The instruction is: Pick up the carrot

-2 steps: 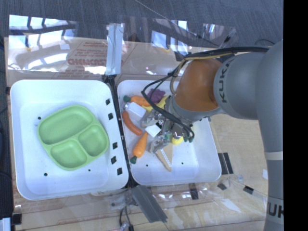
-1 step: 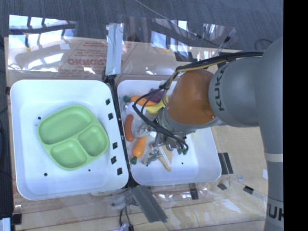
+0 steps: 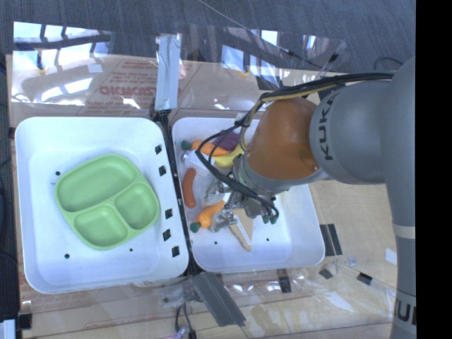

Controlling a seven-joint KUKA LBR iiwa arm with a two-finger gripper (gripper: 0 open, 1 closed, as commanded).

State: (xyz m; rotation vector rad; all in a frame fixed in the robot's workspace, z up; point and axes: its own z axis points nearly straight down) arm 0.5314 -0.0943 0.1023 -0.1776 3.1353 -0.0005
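Observation:
The carrot (image 3: 205, 217), orange with a green stub at its lower-left end, lies in the right bin (image 3: 296, 249) near the bin's left wall. My gripper (image 3: 229, 216) hangs low over the bin, right beside the carrot's right end and partly covering it. The arm's orange band and grey wrist hide much of the bin's middle. From this view I cannot tell whether the carrot is held.
A red sausage (image 3: 189, 187) lies just above the carrot. A tan wedge (image 3: 242, 236) sits below the gripper. Purple (image 3: 227, 140), yellow (image 3: 224, 160) and orange (image 3: 209, 147) toy foods crowd the bin's top. The left bin (image 3: 42, 260) holds a green divided plate (image 3: 106, 200).

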